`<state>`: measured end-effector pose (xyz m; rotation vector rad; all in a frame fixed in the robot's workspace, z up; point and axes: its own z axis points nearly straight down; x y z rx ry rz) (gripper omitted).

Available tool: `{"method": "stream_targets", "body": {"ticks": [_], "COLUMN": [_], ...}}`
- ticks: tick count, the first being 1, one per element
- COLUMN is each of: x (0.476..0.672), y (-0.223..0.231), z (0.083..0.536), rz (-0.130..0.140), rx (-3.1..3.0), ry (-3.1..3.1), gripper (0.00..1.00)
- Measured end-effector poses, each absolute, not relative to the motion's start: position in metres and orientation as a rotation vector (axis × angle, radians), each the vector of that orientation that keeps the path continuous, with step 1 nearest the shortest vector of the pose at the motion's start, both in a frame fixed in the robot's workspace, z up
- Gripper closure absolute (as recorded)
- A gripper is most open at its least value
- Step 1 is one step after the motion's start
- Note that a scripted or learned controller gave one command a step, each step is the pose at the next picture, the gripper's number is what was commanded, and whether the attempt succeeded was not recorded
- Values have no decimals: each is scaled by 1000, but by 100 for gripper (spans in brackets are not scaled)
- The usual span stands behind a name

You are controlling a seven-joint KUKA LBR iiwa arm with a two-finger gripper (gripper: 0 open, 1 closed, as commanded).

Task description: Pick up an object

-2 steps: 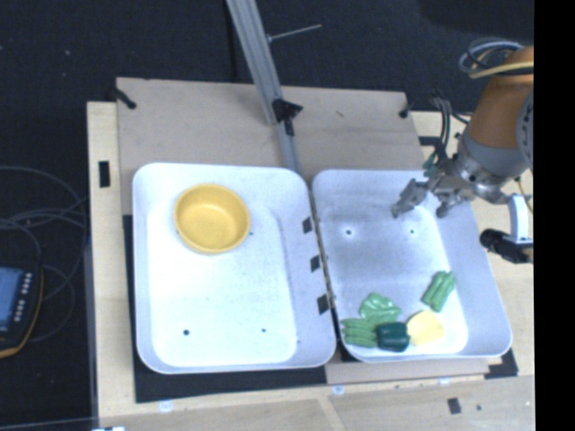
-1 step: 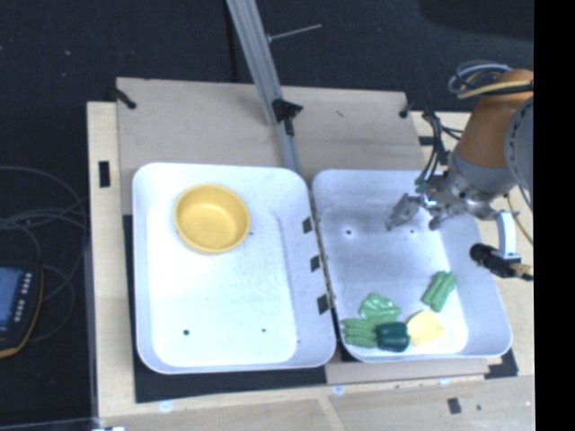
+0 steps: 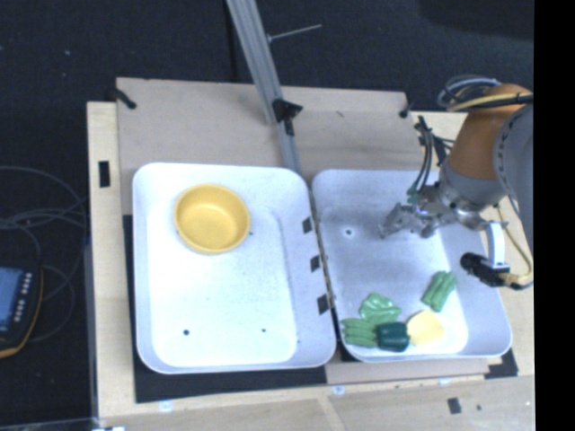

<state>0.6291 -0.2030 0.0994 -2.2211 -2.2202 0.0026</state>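
Note:
My gripper (image 3: 406, 222) hangs over the upper middle of the right bin (image 3: 359, 196), fingers spread apart with nothing between them. The arm's orange band (image 3: 478, 137) rises behind it at the right. Near the bin's front edge lies a cluster of objects: a green ridged piece (image 3: 438, 290), a light green leafy piece (image 3: 379, 308), a green pod-like piece (image 3: 358, 332), a dark teal block (image 3: 392, 336) and a yellow lump (image 3: 426, 329). All of them lie well in front of the gripper. A yellow bowl (image 3: 212, 218) sits in the far left part of the left bin (image 3: 225, 330).
A grey metal pole (image 3: 258, 52) slants up from between the bins at the back. Black clips (image 3: 316, 263) line the seam between the two bins. A cable bundle (image 3: 490, 268) hangs off the wrist over the right bin's right edge.

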Motion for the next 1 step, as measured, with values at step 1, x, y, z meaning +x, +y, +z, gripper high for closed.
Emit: {"method": "stream_targets", "body": {"ticks": [1], "x": [630], "y": [-204], "z": [112], "rz": [-1], "rx": [-2223], "ry": [-2223], "gripper": [100]}}
